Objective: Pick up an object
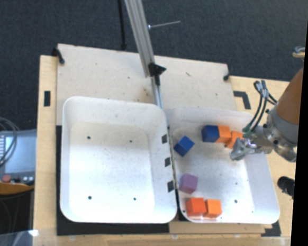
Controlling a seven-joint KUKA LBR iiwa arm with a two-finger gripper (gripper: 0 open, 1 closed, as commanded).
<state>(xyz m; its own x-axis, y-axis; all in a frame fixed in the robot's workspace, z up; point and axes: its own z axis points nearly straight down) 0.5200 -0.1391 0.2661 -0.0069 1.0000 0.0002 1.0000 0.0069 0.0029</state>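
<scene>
Nearest the camera, at the front edge of the right bin (268, 208), two orange blocks sit side by side and touching: a larger red-orange block (195, 206) on the left and a smaller orange block (213, 207) on the right. Just behind them, toward the divider between the bins, lies a pale purple block (188, 183).

Further back in the same bin, a blue block (184, 146) rests tilted near the inner wall. Behind it and to the right, a second blue block (210, 133) touches an orange block (225, 134) on its right side. Another orange piece (234, 140) shows just beside that one, partly covered by the gripper hardware.

Gripper (239, 152) position: low over the rear right part of the right bin, just right of the blue and orange pair. The metal finger assembly is small and blurred, so the jaw opening cannot be determined, and no block can be confirmed between the jaws. The tip appears close to, possibly touching, the partly hidden orange piece.

Behind the gripper, the grey wrist and orange band (292, 101) of the arm enter from the right.

The left bin (73, 140) sits against the right bin. A slanted metal rail (142, 34) stands behind both bins.
</scene>
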